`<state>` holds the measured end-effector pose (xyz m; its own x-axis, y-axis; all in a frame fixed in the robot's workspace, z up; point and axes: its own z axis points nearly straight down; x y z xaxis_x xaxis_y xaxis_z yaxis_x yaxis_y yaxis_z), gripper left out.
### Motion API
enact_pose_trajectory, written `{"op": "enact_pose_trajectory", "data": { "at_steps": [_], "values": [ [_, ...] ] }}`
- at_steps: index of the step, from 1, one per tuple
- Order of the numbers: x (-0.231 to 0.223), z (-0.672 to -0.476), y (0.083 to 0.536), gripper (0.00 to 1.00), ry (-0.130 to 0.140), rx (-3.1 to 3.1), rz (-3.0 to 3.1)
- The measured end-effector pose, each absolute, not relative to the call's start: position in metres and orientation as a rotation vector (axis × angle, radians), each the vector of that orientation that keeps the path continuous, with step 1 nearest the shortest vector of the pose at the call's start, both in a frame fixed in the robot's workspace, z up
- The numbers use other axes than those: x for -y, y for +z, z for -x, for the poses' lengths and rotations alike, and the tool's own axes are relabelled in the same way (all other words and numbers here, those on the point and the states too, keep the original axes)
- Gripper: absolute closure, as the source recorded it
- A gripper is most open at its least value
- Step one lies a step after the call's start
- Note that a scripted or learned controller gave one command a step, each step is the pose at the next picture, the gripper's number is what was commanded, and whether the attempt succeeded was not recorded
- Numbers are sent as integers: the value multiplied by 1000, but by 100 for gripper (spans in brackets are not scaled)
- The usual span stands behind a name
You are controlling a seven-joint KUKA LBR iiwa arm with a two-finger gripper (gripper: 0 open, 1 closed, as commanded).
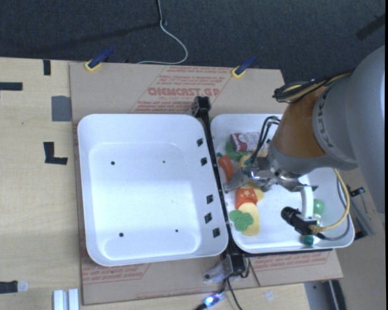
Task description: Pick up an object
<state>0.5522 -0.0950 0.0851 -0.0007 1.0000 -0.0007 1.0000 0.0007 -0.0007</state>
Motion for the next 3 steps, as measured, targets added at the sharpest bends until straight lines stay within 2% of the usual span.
{"op": "enact_pose_trajectory", "data": {
  "at_steps": [1,2,3],
  "values": [
    [95,-553,95,100,-2,-2223,-2221],
    [95,-553,94,0,-2,-2223,-2221],
    [104,-556,84,0,-2,-2224,-2222]
  ]
}}
